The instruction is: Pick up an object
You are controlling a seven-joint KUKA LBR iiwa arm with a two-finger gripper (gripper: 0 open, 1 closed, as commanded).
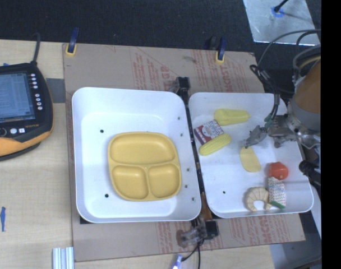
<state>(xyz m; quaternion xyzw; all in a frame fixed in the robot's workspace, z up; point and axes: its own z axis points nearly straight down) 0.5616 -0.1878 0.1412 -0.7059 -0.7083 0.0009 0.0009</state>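
1. Looking down on the tabletop [24,206], we see two shallow white bins side by side on a brown cardboard sheet [131,66].
2. We find the left bin [92,102] holding a yellow divided tray [144,165] with one long section above two smaller ones.
3. We count several small objects in the right bin [226,203]: a yellow corn cob [231,116] near the far wall, a second corn cob [215,144] lying at a slant just below it, and a small red and white packet [208,131] between them, towards the bin's left wall.
4. We see a pale yellow piece [249,159] near the bin's middle, a red tomato-like item [277,170] to its right, and a cream shell-shaped item [257,198] beside a printed packet [276,194] at the near right corner.
5. We see the arm [308,94] reaching in from the right, with the hand [253,139] low over the right bin, just above the pale yellow piece.
6. We cannot tell whether the hand is open or closed, and we see no object between its tips.
7. We note a handheld control tablet [16,111] lying on the tabletop well left of the bins.
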